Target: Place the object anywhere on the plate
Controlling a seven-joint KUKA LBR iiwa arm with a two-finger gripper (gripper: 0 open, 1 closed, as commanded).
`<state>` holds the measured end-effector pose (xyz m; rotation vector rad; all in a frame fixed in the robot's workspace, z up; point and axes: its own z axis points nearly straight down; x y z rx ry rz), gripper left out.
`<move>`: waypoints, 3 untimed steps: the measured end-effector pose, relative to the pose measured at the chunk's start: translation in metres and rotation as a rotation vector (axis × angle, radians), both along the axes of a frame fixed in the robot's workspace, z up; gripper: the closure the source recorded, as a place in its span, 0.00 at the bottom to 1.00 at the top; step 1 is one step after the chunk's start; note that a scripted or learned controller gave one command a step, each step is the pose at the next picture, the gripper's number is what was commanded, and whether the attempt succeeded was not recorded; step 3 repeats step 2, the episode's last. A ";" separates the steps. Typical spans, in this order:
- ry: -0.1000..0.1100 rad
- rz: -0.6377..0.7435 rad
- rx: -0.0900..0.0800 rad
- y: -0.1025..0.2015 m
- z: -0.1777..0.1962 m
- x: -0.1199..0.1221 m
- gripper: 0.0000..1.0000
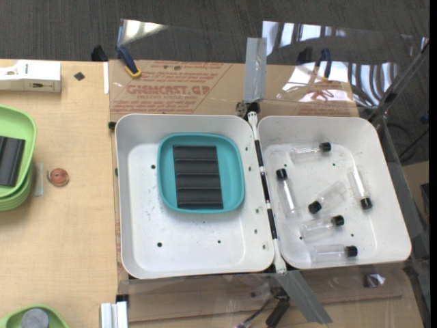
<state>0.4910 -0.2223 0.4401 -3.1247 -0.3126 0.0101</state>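
Observation:
A teal plate (167,183) with a dark ribbed insert lies in the left white bin (136,231). In the right white bin (382,203) lie several clear plastic vials with black caps, among them one near the top (308,151), one by the left wall (285,191), one in the middle (328,198), one at the right (359,188) and one at the front (333,253).
A green tray (17,159) stands at the far left on the wooden bench, with a small orange disc (59,177) beside it. Brown cardboard (177,87) and clear plastic sheets lie behind the bins. A white box (29,76) sits at the top left.

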 end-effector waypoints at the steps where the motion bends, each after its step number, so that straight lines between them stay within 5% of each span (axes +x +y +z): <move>1: 0.000 -0.001 0.000 0.000 0.000 -0.008 0.00; 3: -0.001 0.000 0.000 0.000 0.000 -0.013 0.00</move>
